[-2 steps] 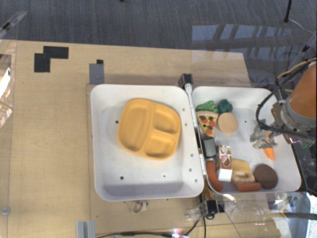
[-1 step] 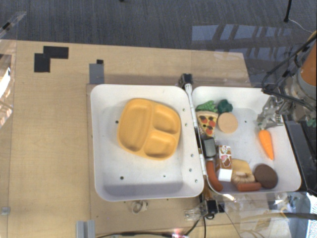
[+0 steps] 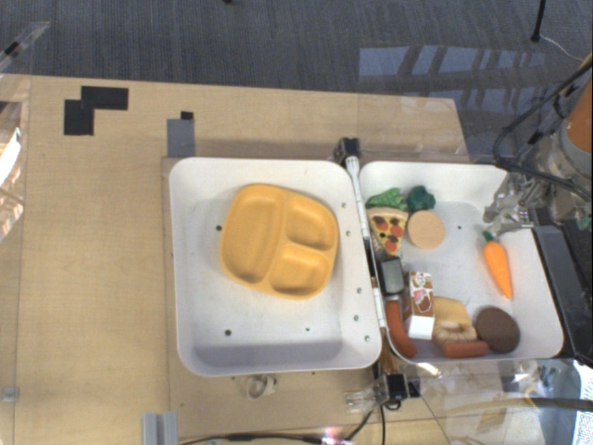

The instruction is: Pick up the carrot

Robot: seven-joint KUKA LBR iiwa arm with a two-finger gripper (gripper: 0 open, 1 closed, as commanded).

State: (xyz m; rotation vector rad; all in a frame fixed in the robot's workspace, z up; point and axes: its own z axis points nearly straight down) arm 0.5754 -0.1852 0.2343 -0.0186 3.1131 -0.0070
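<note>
Jaws of the gripper (image 3: 501, 213) at the right bin's (image 3: 463, 185) upper right rim, just above the carrot's green top; whether spread or closed, cannot tell. Carrot (image 3: 498, 266) lying free near the bin's right wall, orange tip toward lower right, gripped by nothing. Across the same bin: broccoli (image 3: 396, 197), pizza slice (image 3: 386, 229), round tan disc (image 3: 426, 230), small box (image 3: 422, 292), bread piece (image 3: 451, 315), sausage (image 3: 398, 327), brown round cookie (image 3: 498, 329). Left bin (image 3: 195, 341) carrying a yellow divided plate (image 3: 278, 239) at centre. Pale wooden surface (image 3: 93, 276) beneath, black tape marks (image 3: 93, 108) at upper left.
</note>
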